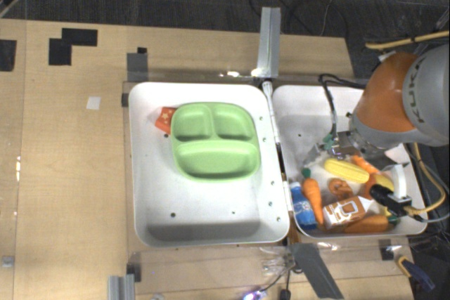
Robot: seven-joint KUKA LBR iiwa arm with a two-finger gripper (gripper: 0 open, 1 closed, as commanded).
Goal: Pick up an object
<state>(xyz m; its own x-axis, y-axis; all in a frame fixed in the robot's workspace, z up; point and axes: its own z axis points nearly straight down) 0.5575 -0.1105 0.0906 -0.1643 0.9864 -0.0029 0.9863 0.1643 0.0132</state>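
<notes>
While nothing can be seen lifted clear of the bins, the pick looks not yet done: the toy foods all lie heaped in the right-hand shallow white bin (302,112). A yellow plastic corn cob (346,170) rests near the heap's top, with an orange plastic carrot (313,201) to its left, a small blue bottle (303,210) at the bin's lower-left corner, and a brown-and-white carton (349,211) toward the front wall. In the left white bin (151,207) sits a green divided plastic plate (214,139) with a small red-orange packet (164,120) touching its upper-left edge.

Reaching in from the right, the grey arm with its orange band (385,102) is bent low over the right bin. Its gripper (337,144) sits just above the corn cob, but I cannot tell its state or whether it holds anything. Grasping and lifting appear to remain.
</notes>
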